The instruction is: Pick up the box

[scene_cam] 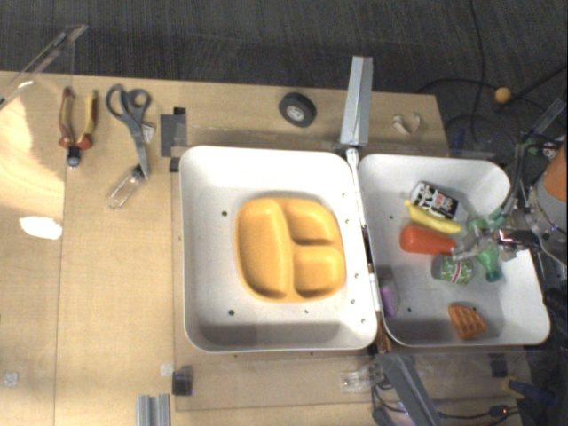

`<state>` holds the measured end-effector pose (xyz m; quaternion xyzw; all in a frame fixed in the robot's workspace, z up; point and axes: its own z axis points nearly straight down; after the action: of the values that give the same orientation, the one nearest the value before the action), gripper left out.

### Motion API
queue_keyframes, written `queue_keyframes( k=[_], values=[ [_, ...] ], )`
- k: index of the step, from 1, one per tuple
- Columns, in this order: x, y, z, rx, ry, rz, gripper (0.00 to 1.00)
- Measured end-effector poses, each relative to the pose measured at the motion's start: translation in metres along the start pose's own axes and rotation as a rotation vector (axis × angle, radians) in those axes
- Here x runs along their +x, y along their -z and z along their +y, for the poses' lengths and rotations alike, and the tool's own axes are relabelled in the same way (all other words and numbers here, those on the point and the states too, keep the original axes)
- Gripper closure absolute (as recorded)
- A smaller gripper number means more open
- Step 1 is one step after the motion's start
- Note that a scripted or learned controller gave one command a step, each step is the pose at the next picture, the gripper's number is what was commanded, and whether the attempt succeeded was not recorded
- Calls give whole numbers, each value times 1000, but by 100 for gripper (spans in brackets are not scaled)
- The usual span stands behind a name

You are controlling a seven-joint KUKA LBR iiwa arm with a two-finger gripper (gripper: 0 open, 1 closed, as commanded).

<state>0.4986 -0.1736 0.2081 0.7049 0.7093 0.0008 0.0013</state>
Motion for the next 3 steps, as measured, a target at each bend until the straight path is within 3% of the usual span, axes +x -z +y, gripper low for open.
queue_keyframes(
  k=[1,2,3],
  values=[
    [-28,-89,58,-25,-44,-3,0],
    [-14,-119,36,-11,-7,-2,0],
    [31,-119,88,-10,134,-2,0]
  ],
)
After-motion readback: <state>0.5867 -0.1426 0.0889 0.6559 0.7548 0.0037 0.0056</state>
